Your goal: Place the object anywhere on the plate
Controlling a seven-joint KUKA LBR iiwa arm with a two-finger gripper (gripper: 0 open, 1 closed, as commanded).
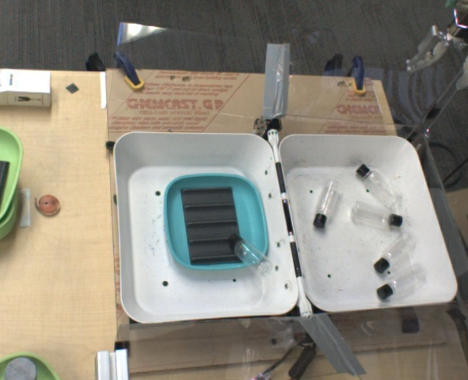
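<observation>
A clear plastic vial with a black cap (248, 250) lies tilted on the near right corner of the square teal plate with black ridged inserts (175, 212), inside the left white bin (135, 236); it looks delivered. The remaining capped vials (324, 206) lie scattered in the right white bin (435, 204), presumably the supply. The tool's state cannot be told.

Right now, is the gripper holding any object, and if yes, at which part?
Nothing can be seen held. One clear vial lies on the teal plate, and five vials lie loose in the right bin.
</observation>
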